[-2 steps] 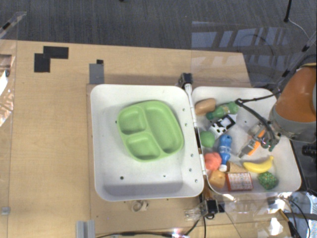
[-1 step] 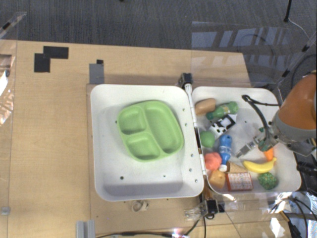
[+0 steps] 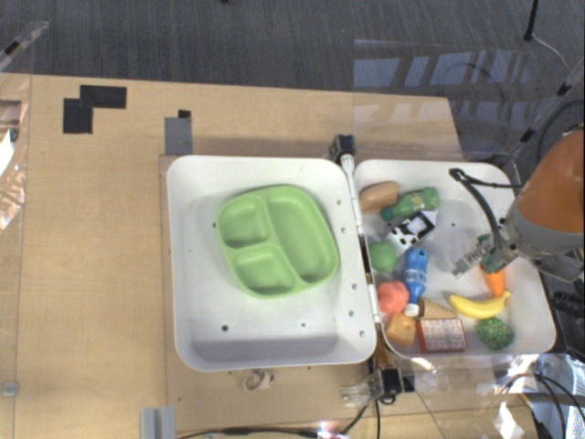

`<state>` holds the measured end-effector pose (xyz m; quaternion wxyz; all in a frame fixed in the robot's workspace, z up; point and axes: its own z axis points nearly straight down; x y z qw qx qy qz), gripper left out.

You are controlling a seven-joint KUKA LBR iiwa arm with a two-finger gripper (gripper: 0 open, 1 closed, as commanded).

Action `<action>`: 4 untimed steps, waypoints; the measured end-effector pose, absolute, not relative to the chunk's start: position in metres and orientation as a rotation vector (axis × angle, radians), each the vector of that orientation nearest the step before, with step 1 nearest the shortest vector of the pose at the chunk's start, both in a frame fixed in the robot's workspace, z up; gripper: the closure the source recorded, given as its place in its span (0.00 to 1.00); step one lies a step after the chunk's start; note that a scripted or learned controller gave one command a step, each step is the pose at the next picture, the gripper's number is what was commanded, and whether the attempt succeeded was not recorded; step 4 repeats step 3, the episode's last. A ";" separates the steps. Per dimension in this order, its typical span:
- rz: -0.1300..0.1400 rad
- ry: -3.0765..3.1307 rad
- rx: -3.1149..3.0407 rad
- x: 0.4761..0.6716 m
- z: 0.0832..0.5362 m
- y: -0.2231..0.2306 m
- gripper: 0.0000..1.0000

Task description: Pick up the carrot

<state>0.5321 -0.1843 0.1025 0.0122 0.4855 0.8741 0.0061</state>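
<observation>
Camera view, right bin (image 3: 539, 337): carrot (image 3: 496, 282), 1 piece, small, orange, lodged above banana (image 3: 478, 305), directly under gripper (image 3: 487, 262). Judged light, rigid, slick plastic; best gripped across its thick middle. Whether it is pinched cannot be told.

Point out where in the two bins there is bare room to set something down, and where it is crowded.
Left bin: bare floor all around the green divided plate, widest along the near edge. Right bin: bare patch at its middle, between the blue bottle and the gripper by the carrot. Toys crowd its left side and near edge.
</observation>
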 end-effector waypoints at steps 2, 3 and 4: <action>0.038 2.565 1.798 0.504 0.091 -0.193 0.00; 0.031 2.559 1.780 0.508 0.103 -0.196 1.00; 0.031 2.559 1.780 0.508 0.103 -0.196 1.00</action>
